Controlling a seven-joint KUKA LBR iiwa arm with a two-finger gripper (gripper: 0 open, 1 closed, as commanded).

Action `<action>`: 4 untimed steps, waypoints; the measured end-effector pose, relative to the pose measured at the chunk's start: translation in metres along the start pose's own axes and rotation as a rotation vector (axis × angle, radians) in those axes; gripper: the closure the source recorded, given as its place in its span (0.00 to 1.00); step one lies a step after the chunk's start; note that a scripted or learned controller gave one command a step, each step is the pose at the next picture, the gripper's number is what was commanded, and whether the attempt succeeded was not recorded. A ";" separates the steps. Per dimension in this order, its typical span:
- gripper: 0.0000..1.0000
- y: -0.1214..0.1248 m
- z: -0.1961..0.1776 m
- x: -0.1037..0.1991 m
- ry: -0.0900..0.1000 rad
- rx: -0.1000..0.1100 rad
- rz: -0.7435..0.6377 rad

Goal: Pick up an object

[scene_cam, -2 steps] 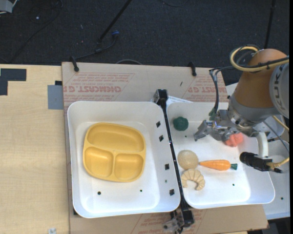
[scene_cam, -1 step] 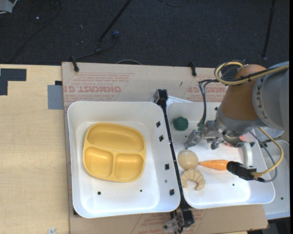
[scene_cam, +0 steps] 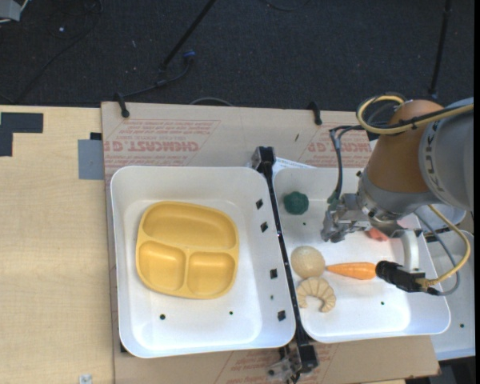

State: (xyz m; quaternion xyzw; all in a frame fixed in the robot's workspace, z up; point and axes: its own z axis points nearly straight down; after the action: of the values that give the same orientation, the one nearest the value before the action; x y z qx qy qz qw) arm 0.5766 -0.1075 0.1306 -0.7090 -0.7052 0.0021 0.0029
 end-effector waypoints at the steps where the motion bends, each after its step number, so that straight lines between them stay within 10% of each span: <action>1: 1.00 0.010 -0.054 -0.002 -0.001 -0.008 -0.006; 2: 1.00 0.010 -0.083 -0.003 -0.001 -0.007 -0.006; 4: 1.00 -0.005 -0.071 0.112 0.001 -0.002 -0.010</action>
State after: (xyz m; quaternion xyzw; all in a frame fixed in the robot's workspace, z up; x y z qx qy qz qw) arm 0.5727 0.0045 0.2015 -0.7055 -0.7087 0.0010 0.0024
